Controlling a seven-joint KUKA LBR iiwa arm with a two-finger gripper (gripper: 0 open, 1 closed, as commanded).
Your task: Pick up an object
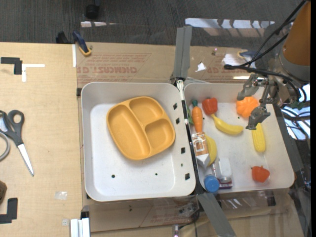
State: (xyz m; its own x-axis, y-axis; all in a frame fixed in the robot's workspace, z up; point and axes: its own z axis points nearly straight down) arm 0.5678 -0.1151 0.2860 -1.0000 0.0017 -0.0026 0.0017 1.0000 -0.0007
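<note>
Though near rim, jaws [253, 104] over clutter

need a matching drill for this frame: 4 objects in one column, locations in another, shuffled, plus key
Things:
1. divided yellow plate
2. scissors
3. carrot
4. blue cap

Places:
A. on the wooden bench, left of both bins
B. right bin, front left corner
C. in the left bin
D. right bin, along its left wall near the back

Pairs: 1-C, 2-A, 3-D, 4-B
</note>
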